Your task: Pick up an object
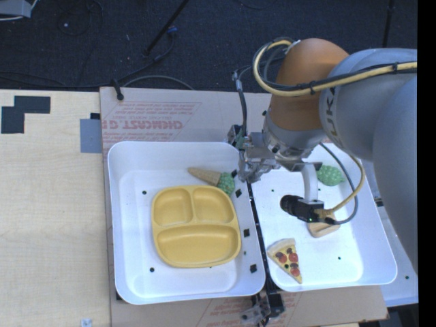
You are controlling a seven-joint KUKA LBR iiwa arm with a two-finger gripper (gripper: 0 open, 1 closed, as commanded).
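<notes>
Tray [196,225] in L bin [129,182]; pizza [286,257] in R bin [371,264].

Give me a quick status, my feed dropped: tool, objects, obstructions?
Tool low over the bins' divider, grip unclear. Ice cream cone just beside it, left bin, not held. Yellow tray close below the cone.

Glossy yellow plastic plate [196,227]

Here's the arm [381,107], bulky smooth grey casing, a rounded orange band [306,73] above the wrist, yellow and black cables [272,63] looping over it, and a metallic grey wrist block [272,152] underneath.
</notes>
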